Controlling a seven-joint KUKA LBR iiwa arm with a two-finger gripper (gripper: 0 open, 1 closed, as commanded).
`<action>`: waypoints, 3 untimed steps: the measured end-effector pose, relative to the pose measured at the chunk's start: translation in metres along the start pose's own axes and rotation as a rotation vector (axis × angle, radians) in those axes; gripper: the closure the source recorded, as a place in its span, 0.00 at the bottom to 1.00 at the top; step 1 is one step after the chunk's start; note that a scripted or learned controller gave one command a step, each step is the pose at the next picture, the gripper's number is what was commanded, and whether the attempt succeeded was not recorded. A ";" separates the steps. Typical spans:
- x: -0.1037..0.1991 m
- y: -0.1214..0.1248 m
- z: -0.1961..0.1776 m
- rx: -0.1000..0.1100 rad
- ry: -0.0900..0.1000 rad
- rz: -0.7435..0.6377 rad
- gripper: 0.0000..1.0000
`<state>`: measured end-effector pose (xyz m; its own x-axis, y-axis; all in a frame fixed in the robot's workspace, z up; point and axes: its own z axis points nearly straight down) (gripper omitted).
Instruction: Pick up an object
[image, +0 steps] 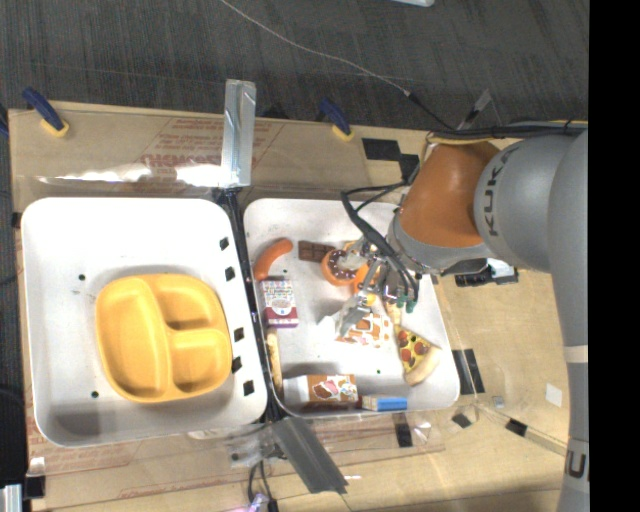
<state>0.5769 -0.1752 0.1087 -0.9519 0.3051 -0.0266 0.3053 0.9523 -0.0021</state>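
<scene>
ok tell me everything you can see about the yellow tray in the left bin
The yellow tray looks like smooth molded plastic, roughly square with rounded corners, split into three compartments: one long one along its left side and two smaller ones on the right. It lies flat, turned slightly, on the floor of the left bin. All three compartments hold nothing.

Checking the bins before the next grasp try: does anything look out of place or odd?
Nothing stands out. The yellow tray sits flat in the left bin; toy foods lie loose in the right bin, with the gripper down among them.
</scene>
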 end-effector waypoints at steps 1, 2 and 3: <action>-0.003 0.039 0.000 -0.004 -0.003 0.311 0.00; 0.030 0.031 0.015 0.003 0.028 0.411 0.00; -0.029 0.017 -0.020 0.002 0.021 0.388 0.00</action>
<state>0.6092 -0.1672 0.1296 -0.7660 0.6429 -0.0052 0.6429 0.7660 0.0021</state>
